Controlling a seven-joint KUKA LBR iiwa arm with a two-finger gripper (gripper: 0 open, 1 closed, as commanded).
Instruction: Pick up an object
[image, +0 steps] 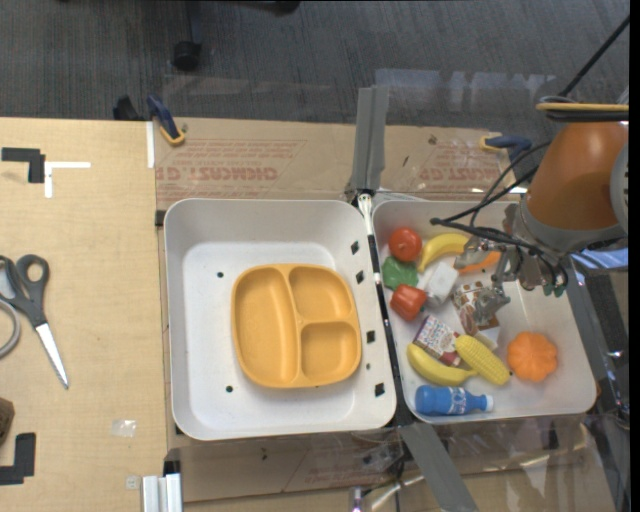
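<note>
My gripper (486, 300) reaches down into the middle of the right bin (580, 395) from the orange-banded arm (572, 180). It hangs over a small packet, between a white block (440, 283) and an orange mandarin (532, 356). Around it lie a tomato (404, 243), a green pepper (398, 272), a red pepper (408, 300), a banana (443, 247), a carrot (482, 260), a snack packet (433, 333), a second banana (436, 367), a corn cob (483, 359) and a blue bottle (452, 401). Nothing is visibly lifted.
The left bin (190, 300) holds a yellow divided plate (297, 325). Scissors (38, 310) lie on the wooden bench at the far left. Cables run from the arm across the right bin's back edge.
</note>
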